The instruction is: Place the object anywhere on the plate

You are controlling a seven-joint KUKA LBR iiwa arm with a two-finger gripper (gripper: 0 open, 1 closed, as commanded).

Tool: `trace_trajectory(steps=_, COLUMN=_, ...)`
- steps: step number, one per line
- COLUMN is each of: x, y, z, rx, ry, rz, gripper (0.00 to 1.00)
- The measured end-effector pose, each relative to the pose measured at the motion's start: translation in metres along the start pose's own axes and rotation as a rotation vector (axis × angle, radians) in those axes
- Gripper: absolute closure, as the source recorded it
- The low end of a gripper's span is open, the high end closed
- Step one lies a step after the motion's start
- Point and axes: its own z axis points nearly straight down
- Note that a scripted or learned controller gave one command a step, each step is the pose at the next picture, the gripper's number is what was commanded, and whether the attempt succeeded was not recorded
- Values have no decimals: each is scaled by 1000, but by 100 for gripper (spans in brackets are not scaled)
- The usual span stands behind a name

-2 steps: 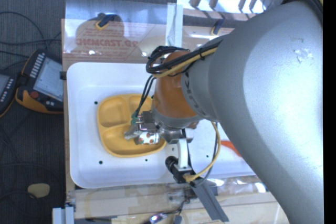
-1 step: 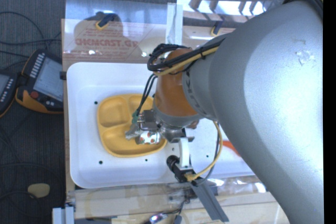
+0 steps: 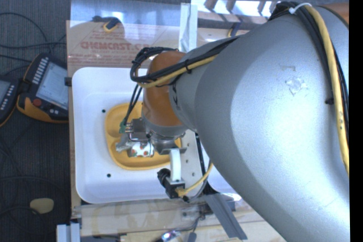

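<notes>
Hand [image 3: 134, 144] low over the yellow plate [image 3: 116, 122] in the left bin [image 3: 91, 122], finger spread impossible to tell.

Faint reddish lettering, roughly "CHEMCAST", on the brown board [image 3: 122, 45] behind the bins.

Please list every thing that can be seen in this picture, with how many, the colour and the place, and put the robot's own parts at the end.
Bin: one in clear sight, white, left half of the bench.
Plate: one, yellow, inside the bin, partly hidden under the arm.
Small object: one, white with red spots, over the plate at the gripper; too hidden to name.
Handheld control unit: one, orange and black with a screen, on the floor at the left.
Cables: several, black, on the grey floor at the left.
Cardboard sheet: one, brown with red print, behind the bin.
Arm: one, grey with an orange band, reaching in from the right.
Gripper: one, metal, over the plate.
</notes>
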Motion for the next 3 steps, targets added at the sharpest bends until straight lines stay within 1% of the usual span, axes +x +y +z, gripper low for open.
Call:
trace_trajectory(steps=1, x=-59, y=-25, z=-76, rx=-2, ry=-2, rz=4, gripper=100)
trace_trajectory(steps=2, x=-59, y=-25, z=-76, rx=-2, ry=-1, rz=4, gripper=0)
trace_trajectory(steps=3, x=-118, y=38, z=-168, rx=-5, ry=-2, rz=5, gripper=0)
